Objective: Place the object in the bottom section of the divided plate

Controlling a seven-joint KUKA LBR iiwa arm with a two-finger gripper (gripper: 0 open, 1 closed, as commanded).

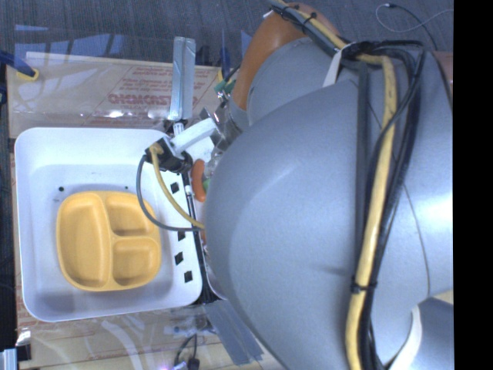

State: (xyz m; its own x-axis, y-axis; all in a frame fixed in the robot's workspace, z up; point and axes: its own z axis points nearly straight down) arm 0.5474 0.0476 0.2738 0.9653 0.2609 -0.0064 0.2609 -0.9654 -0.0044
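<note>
Plate (108,241), yellow, divided, sits in white bin (31,168); gripper state: cannot tell.

From my station this reads as a robotics lab: a big grey arm (308,222) trailing bundled yellow and black cables (370,206) over a bench. I see a white bin (35,168) beside printed cardboard (131,83), with grey carpet (115,6) beyond.
</note>
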